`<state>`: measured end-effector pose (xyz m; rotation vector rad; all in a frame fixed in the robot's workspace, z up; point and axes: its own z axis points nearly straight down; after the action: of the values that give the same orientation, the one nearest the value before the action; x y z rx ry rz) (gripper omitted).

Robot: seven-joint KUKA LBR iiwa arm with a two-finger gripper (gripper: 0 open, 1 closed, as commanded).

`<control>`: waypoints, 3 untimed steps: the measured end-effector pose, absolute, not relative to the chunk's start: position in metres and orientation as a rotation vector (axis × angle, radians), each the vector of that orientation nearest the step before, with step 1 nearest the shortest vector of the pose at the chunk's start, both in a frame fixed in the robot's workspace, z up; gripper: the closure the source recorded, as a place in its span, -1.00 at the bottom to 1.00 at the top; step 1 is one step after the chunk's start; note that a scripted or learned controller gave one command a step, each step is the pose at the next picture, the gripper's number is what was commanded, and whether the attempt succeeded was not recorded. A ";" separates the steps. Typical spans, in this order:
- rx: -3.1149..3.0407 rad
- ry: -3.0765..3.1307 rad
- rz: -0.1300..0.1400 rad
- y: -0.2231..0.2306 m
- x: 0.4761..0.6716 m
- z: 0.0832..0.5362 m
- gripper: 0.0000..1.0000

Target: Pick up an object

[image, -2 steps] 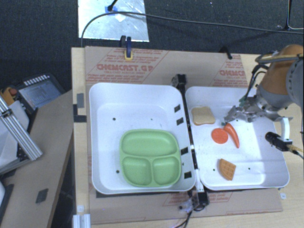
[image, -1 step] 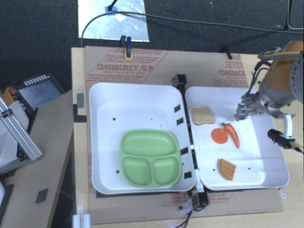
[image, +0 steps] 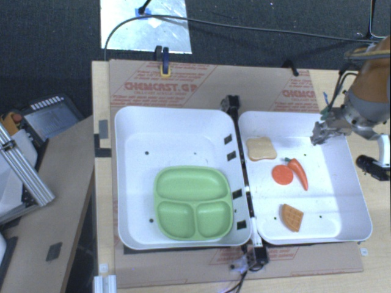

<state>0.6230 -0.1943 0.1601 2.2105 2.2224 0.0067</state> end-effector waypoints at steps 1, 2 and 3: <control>2.211 2.222 0.006 -0.195 0.625 0.212 1.00; 2.211 2.230 0.004 -0.145 0.612 0.225 1.00; 2.211 2.233 0.004 -0.084 0.605 0.227 1.00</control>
<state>0.6055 -0.0841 0.2268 2.2110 2.2329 0.0040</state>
